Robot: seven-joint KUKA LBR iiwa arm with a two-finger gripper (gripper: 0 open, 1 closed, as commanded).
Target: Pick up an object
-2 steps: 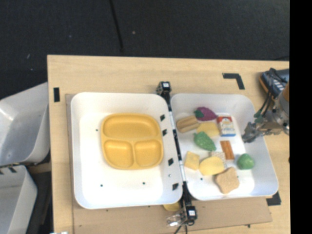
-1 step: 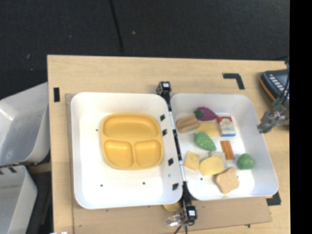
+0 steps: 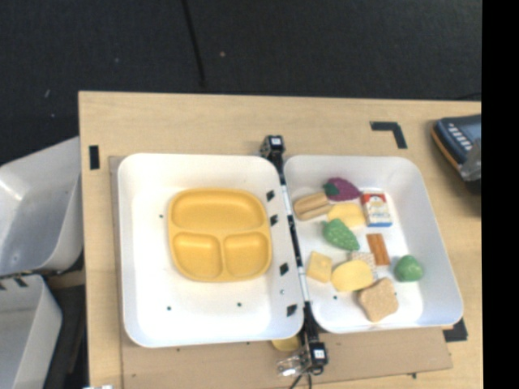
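Inside right bin (image 3: 423,217), toy food pcs (image 3: 340,234) lie loose; tool state can't be told.

Dark grey, orange-rimmed shape, perhaps the arm (image 3: 459,146).

Even, diffuse overhead light brightens both white bins (image 3: 203,314), which glare slightly around the yellow tray (image 3: 219,233). Shadows are faint. Beyond the bins the floor falls dark; detail is soft and grainy.
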